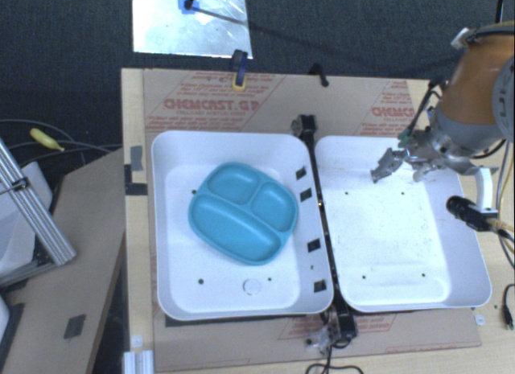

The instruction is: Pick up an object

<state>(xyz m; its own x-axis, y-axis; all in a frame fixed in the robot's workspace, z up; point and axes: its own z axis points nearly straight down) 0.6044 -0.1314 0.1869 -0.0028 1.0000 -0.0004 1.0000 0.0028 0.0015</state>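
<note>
A blue divided plate (243,212) lies flat in the middle of the left white bin (177,284). My gripper (401,171) hangs over the far part of the right white bin (467,284), well to the right of the plate. Its two fingers (384,166) stand apart and point down and left, so it is open with nothing between them.
The two bins meet at a central ridge with several black clips (314,244). They rest on a cardboard sheet (217,103). A shiny foil square (193,10) lies beyond the bench. Aluminium rails (32,211) stand at the left.
</note>
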